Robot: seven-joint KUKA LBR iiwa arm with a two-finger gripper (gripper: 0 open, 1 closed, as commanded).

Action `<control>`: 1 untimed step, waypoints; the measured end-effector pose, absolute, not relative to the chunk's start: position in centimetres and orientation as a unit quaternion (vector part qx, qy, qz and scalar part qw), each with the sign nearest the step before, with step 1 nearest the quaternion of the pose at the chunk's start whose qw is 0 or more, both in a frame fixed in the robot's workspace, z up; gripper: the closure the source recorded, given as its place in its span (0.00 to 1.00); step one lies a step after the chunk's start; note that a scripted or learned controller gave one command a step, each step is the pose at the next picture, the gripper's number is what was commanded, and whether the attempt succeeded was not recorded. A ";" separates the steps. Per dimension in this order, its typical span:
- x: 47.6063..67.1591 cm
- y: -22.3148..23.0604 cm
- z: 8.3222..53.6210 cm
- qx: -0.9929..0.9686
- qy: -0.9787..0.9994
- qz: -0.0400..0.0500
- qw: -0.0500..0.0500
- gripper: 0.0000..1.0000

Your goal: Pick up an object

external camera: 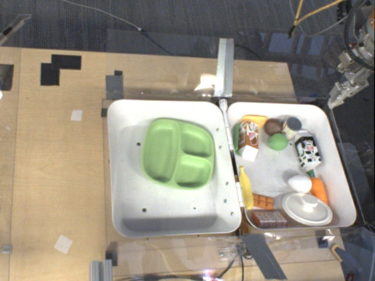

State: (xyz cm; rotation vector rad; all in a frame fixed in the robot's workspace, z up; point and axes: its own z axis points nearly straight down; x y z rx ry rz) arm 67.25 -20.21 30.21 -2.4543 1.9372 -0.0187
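Note:
The right bin (337, 157) holds several small objects: a red and green carton (248, 135), a brown ball (272, 126), a green ball (279, 142), a black-and-white patterned item (307, 151), a white egg shape (300, 184), an orange carrot (319, 190), a white bowl (307, 210), a yellow banana (245, 189) and a brown block (269, 218). My gripper (347, 86) hangs at the far right, beyond the right bin's back right corner, apart from every object.
A green divided plate (179, 152) lies in the left bin (126, 209). A metal post (225, 66) stands at the back between the bins. Cables (319, 4) hang at the top right near the arm.

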 end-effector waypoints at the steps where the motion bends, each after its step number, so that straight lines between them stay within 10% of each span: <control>1: 67.0 -19.1 30.1 -0.872 0.490 -0.002 0.003 1.00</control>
